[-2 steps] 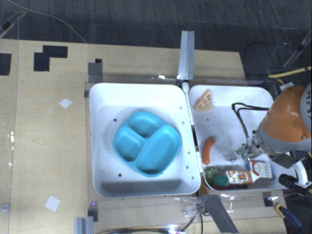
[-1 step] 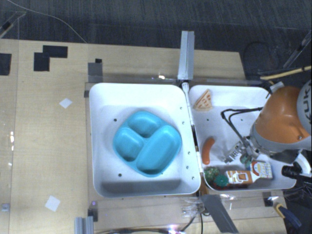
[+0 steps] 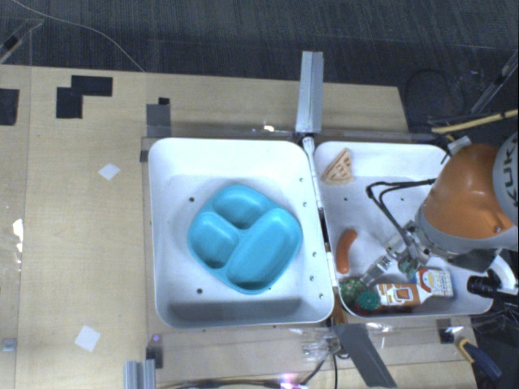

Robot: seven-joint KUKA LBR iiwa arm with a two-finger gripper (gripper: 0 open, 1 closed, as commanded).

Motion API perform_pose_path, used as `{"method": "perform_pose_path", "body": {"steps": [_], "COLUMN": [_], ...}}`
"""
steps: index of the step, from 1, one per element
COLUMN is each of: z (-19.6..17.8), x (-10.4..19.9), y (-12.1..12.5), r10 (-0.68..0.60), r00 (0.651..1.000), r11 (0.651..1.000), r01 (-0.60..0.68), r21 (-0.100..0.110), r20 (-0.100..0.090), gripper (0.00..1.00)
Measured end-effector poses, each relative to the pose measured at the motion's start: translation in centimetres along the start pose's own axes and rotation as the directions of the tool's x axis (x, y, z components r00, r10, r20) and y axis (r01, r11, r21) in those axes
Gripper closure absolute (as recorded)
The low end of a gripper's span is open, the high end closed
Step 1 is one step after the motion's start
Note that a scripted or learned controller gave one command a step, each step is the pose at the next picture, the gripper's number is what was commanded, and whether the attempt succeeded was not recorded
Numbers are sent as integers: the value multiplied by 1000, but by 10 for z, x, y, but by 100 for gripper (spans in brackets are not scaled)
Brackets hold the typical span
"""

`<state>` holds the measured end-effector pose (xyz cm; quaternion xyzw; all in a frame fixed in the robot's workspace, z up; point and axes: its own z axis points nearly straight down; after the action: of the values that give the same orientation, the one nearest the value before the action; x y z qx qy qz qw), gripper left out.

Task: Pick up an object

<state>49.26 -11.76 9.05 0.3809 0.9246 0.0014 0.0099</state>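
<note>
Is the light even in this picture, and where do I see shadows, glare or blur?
Camera view: light is fairly even; a soft shadow lies along the near inner wall of the left bin; small bright glints sit on the metal bracket and at the bottom edge; the blue plate is sharp, while the gripper and the carton look slightly soft.

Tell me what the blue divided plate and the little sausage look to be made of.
Blue divided plate: likely moulded plastic, going by its uniform colour, soft sheen and rounded compartment walls.
Sausage: probably a plastic or rubber toy; its orange-red skin looks smooth and evenly coloured, though it is too small to be certain.
</note>
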Motion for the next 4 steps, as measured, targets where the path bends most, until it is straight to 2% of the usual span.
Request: {"method": "perform_pose_path", "body": {"steps": [1, 3, 4], "z": [-96, -95, -95], "x": [25, 10, 10], "y": [76, 132, 132], "r10": [-293, -360, -360], "r00": [956, 933, 933], "r11": [956, 933, 933], "r01": [293, 360, 360], "r21": [0, -1, -1], "r20": [-12, -12, -12], "gripper": [0, 0, 0]}}
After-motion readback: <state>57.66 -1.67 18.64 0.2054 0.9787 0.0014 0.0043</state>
